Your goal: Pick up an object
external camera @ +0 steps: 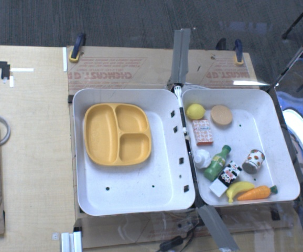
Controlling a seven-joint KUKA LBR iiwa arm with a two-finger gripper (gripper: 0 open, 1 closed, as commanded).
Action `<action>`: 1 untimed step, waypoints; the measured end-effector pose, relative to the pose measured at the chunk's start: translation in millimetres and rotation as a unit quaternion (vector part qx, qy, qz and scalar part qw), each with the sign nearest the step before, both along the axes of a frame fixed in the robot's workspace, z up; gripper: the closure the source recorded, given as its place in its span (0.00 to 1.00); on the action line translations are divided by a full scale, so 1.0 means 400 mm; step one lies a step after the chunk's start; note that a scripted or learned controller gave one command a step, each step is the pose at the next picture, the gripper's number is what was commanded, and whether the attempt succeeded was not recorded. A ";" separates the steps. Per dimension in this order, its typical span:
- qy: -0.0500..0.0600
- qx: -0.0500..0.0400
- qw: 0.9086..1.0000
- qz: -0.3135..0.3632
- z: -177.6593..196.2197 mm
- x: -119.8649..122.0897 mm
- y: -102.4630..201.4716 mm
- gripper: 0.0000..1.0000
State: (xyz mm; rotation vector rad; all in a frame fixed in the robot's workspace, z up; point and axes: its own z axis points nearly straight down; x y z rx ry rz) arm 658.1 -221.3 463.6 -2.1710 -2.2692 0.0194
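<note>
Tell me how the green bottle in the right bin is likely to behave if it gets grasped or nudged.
The green bottle lies on its side, so its rounded body would probably roll when pushed. It looks like smooth plastic, likely light and somewhat slippery. It is crowded by the banana and a black-and-white patterned item, so a nudge may shift those too.

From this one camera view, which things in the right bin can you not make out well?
- Small box: its print is too small to read.
- White thing: partly behind the green bottle; I cannot tell what it is.
- Black-and-white item: too small to identify, and the banana overlaps its lower side.
</note>
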 end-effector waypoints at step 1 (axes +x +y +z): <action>0.002 -0.001 1.000 0.001 0.017 0.003 0.001 1.00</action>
